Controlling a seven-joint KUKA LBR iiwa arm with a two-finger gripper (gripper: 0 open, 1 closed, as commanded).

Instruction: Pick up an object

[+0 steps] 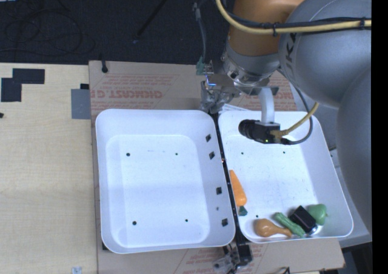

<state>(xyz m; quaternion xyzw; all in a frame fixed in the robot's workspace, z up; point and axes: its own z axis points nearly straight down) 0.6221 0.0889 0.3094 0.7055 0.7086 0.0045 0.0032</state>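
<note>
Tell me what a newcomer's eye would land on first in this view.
The big grey arm with its orange band looms over the top right, its gripper hanging above the far end of the divider between the two bins. Next comes the small pile of toys in the right bin's near corner, beside an orange carrot along its left wall.

Arm (285, 18) bent low — gripper (213, 98) (upper centre)

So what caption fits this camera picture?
Grey robot arm above the right white bin holding an orange toy carrot.
</note>
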